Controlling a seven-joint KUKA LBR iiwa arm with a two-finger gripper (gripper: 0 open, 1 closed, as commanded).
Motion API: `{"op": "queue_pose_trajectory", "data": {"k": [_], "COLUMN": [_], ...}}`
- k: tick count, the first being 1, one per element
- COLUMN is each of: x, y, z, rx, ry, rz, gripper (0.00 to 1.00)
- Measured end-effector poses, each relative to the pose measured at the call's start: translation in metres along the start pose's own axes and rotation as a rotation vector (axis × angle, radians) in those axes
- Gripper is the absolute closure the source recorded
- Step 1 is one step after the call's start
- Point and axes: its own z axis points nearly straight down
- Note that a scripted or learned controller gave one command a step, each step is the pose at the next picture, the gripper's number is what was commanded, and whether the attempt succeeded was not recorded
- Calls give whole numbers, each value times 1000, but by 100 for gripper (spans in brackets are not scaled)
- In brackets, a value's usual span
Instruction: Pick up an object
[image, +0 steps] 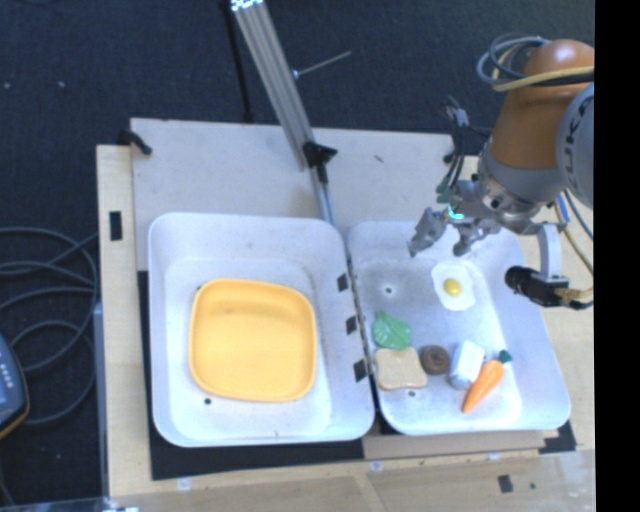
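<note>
The right bin (530, 400) holds a fried egg (453, 286), a green leafy piece (391, 330), a slice of toast (400, 370), a brown round cookie (434, 359), a small white-grey item (467, 362) and an orange carrot (483, 385). My gripper (446, 236) hangs above the bin's back part, just behind the egg. Its two grey fingers are spread apart with nothing between them.
The left bin (170, 250) holds a yellow square plate (252, 339). A metal pole (281, 85) slants up from the back between the bins. Cables lie on the dark floor at left.
</note>
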Motion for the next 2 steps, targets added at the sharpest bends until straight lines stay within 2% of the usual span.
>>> {"op": "queue_pose_trajectory", "data": {"k": [1,2], "x": [0,-2], "y": [0,-1], "z": [0,63], "rx": [0,6], "ry": [0,-1], "rz": [0,1], "gripper": [0,0]}}
